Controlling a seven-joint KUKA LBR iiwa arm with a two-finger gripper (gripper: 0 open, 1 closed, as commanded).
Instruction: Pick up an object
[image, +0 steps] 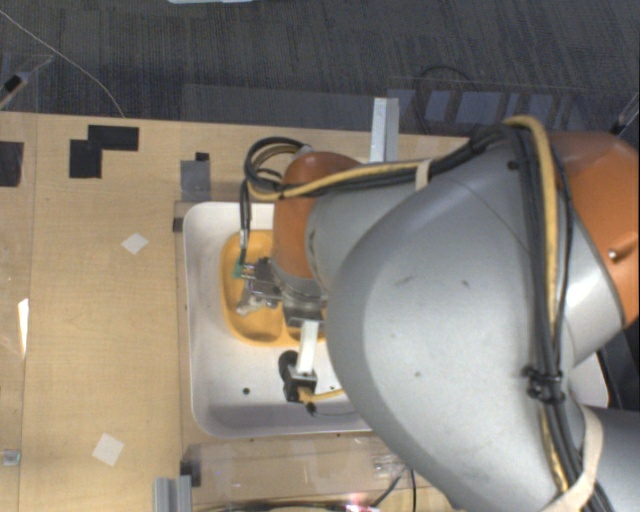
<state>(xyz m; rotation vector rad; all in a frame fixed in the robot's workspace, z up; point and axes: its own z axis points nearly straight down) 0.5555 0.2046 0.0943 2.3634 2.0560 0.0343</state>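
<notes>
The big grey arm (450, 320) hangs over most of the white bin (215, 395), which sits on the pale wooden surface (90, 330). A rounded yellow object (238, 322) lies in the bin's far-left part. The end effector (262, 288) is right down on top of it, touching or nearly. Honestly can't tell if it's open or clamped.

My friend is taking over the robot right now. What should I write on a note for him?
Gripper: low inside the white bin, right above a yellow thing; its grip is hidden.
Things: the yellow thing lies near the bin's middle. The big grey arm covers the rest.
Done: the gripper is at the yellow thing.
Left: get a sure hold and lift it; no lift is visible yet.
</notes>
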